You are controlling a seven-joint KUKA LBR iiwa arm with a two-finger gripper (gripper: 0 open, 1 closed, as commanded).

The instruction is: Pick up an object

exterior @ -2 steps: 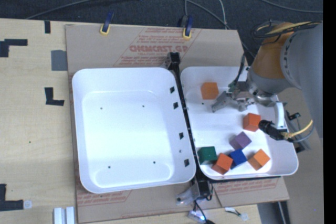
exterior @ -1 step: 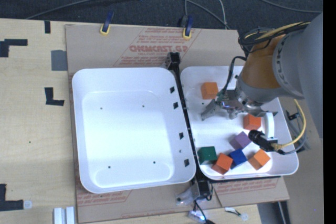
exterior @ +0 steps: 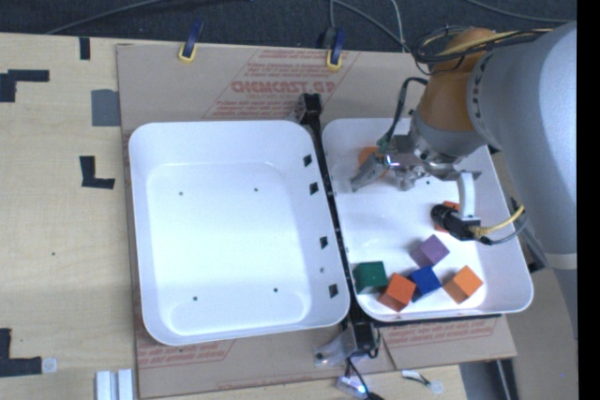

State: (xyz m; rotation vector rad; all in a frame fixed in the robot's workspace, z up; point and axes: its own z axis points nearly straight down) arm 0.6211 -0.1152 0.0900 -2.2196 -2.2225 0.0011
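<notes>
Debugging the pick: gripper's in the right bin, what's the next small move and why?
Probably lower the gripper onto the small orange piece beside its fingers at the right bin's upper left. Nothing shows between the fingers, and the other blocks sit clustered along the near edge.

right bin, front edge | green block [exterior: 369, 275] | orange [exterior: 397, 290] | blue [exterior: 425, 281] | purple [exterior: 432, 250] | orange [exterior: 462, 284]

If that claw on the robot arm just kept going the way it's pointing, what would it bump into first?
The gripper seems to point down and leftward into the right bin. Straight on, it would likely meet the bin's bare white floor first, well away from the green block; depth is hard to judge.
</notes>
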